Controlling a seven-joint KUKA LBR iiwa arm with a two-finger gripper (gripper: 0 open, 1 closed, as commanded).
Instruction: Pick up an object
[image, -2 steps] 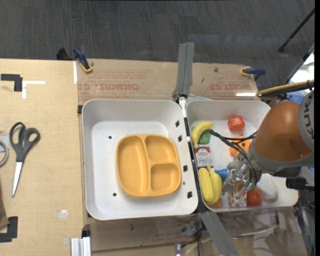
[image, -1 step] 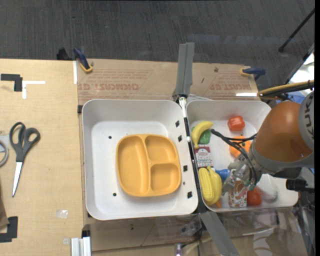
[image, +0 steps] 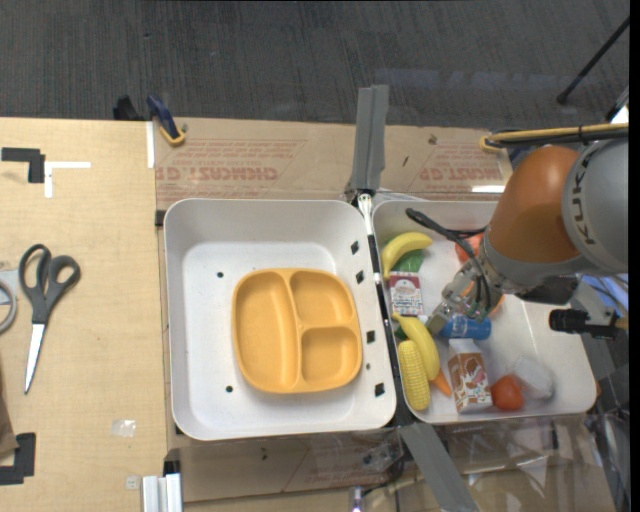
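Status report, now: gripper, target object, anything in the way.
Gripper low in right bin, over blue object. Nothing seen held. Banana and juice carton crowd close.

From my remote station, I read "KU" in white letters on the grey arm (image: 600, 215). Red print on the cardboard sheet (image: 250, 165) behind the bins appears upside down, too blurred for me to decipher reliably.

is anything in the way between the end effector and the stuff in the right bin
Nothing visible stands between them. The end effector hangs low inside the right white bin, right at a small blue object. A yellow plastic banana and a small red-and-white carton lie close on its left.
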